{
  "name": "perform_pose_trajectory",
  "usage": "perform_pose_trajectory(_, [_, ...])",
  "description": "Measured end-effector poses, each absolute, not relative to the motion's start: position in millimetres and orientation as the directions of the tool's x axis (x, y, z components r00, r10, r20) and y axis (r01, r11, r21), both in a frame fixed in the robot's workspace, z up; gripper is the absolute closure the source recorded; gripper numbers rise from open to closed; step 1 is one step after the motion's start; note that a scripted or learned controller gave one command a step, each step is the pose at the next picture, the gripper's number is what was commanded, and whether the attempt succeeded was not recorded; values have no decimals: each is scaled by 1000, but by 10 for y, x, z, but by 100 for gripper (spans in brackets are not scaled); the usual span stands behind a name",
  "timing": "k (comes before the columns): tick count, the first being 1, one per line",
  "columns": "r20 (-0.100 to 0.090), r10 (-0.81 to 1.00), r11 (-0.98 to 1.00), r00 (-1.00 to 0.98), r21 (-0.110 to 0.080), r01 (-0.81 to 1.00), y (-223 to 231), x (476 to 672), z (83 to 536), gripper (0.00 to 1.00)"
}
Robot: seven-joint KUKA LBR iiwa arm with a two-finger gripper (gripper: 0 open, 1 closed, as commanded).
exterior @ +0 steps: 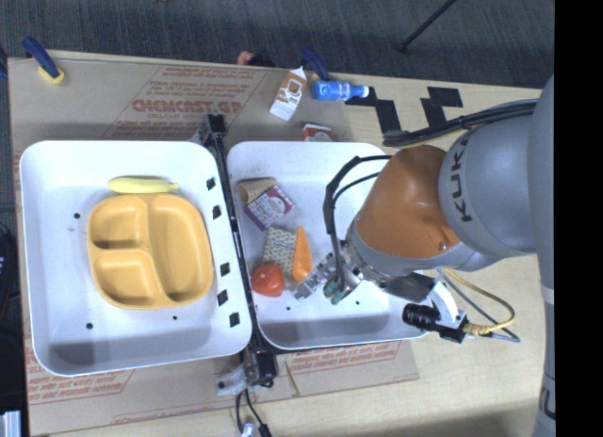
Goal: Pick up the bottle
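White plastic is what the two shallow bins are made of, sitting side by side on a cardboard-covered bench [188, 96] with printed red lettering. The left bin [47, 237] is holding a yellow three-compartment plastic tray [151, 247], with a small yellow banana [143, 184] lying just beyond the tray's far edge. The right bin [311, 157] is where the clutter is gathered: a small brown and white printed packet [268, 202], a grey-checked flat packet [278, 247], an orange carrot-shaped toy [301, 254] touching that packet, and a round red tomato-like toy [268, 280] near the front.

The small blue plastic bottle with a white cap [337, 91] is lying on its side outside both bins, on the bench beyond the right bin's far rim, beside a little white and orange carton [289, 94]. To my eye it is out there as a stray rather than placed for easy reach.

The grey arm with its orange band [415, 214] is leaning in from the right and hanging low over the right bin, so the two-finger gripper [325, 284] is sitting down among the toys, just beside the carrot and the tomato. It is well apart from the bottle. The metal tips are looking bunched together in a blur, and I cannot tell how far the jaws are parted; nothing is showing between them that I could call held. I judge the pick as not yet done.
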State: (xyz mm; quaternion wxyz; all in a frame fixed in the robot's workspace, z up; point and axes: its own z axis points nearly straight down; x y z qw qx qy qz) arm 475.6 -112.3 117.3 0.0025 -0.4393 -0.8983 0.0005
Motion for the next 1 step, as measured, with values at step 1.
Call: perform_pose_trajectory(1, [0, 745, 667, -667, -1, 745, -1916, 4765, 1722, 100])
